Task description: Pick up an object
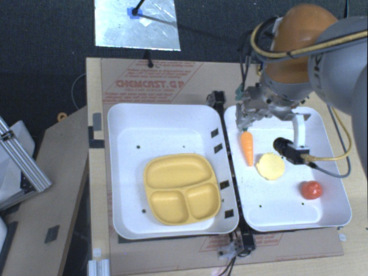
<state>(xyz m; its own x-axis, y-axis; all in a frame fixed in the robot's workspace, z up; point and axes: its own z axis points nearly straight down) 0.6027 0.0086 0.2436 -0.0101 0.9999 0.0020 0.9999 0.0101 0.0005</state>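
Gripper [246,125]: over the right bin's [328,211] far left part, just above the carrot's top — jaw state cannot be told.
Carrot [247,147]: right bin, beside the yellow disc [270,167].
Writing: "CHEMCAST GP" in red on the board [150,84] — behind the bins.

Setting was a robotics lab test cell. A grey industrial arm with an orange band [299,33] and trailing yellow cables reached over a brown board tabletop [152,79] printed with red lettering. Two shallow white plastic bins [123,125] sat side by side, joined by black clips. Silver aluminium extrusion framing [20,160] stood at left; dark carpet lay behind, bearing a reflective metal square [137,16].
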